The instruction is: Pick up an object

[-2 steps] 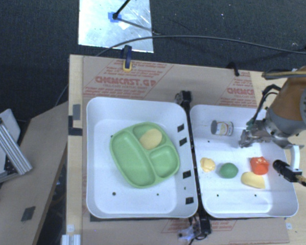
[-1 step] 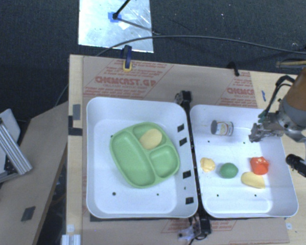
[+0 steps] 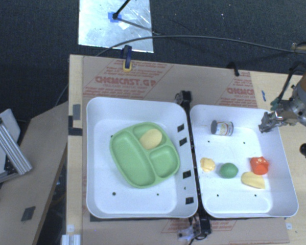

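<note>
Presumably lining up a pick: gripper (image 3: pixel 268 122) at right bin's (image 3: pixel 279 200) far-right edge, finger state cannot tell, nearest small can (image 3: pixel 222 128).

The floor (image 3: pixel 35 26) around the bench is dark, speckled carpet. On it, toward the back, lies a shiny silver sheet (image 3: pixel 116 19) with a bit of blue tape (image 3: pixel 113 17) at its middle. The bench (image 3: pixel 49 155) has a pale wooden top, and a brown board (image 3: pixel 160 79) printed with red lettering lies across it. A blue and yellow clamp (image 3: pixel 127 58) grips the board's far edge. An aluminium rail (image 3: pixel 8 142) slants in at the left. Light is even and bright.
</note>
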Robot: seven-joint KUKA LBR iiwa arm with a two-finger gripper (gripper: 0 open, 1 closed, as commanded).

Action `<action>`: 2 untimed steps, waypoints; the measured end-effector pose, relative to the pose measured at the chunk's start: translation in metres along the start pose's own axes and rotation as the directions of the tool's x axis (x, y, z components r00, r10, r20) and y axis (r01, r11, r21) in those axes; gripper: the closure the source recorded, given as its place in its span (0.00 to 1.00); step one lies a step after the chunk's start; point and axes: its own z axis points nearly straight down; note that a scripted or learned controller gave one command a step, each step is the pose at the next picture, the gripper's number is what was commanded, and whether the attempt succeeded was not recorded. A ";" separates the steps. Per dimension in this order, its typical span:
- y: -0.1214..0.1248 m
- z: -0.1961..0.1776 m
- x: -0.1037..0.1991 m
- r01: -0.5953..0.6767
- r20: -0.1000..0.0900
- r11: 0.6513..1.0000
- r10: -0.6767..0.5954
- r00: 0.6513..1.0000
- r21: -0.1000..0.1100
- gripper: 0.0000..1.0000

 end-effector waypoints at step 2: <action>0.012 -0.013 0.053 0.004 -0.003 1.000 -0.004 1.000 0.006 1.00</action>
